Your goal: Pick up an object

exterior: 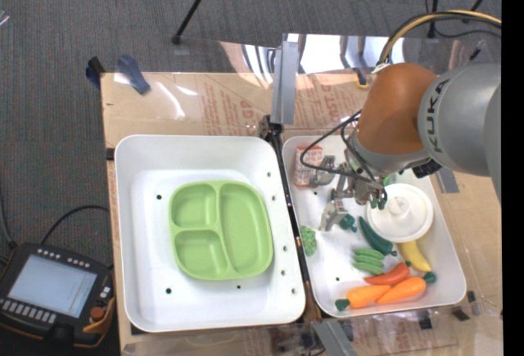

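Observation:
My gripper (335, 214) hangs low over the left middle of the right bin (455, 264), under the grey and orange arm (398, 113). Just right of it lies a white round lid (401, 214), with a dark green toy vegetable (374, 236) below it. A small green broccoli piece (309, 240) lies to the gripper's lower left, near the bin's left wall. A red and white packet (309, 167) sits above the gripper at the bin's far left. I see nothing clearly held.
Near the right bin's front lie a banana (415, 255), green pods (368, 261), a red chili (390, 274) and two carrots (385, 293). The left bin (147, 158) holds a green divided plate (219, 229). A teach pendant (53, 290) lies on the floor at the lower left.

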Action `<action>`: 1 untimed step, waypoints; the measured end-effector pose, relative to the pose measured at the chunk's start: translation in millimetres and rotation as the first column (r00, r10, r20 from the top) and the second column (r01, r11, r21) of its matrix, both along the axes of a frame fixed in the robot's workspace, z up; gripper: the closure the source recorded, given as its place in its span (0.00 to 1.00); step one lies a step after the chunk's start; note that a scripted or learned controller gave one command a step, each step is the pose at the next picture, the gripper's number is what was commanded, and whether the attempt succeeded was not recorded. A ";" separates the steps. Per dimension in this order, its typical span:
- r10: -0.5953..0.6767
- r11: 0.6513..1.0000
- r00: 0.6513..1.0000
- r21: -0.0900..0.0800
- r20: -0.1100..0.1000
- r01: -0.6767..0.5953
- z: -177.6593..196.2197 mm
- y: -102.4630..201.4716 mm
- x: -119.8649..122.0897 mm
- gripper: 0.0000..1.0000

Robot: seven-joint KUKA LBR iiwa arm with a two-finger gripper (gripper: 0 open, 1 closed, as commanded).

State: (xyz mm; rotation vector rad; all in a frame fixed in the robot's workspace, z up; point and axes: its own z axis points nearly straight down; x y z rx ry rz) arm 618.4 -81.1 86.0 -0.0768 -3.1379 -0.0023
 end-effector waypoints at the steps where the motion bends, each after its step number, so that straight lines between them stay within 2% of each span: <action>1: 0.000 1.000 1.000 0.000 -0.004 0.000 -0.8 -23.3 -69.4 0.00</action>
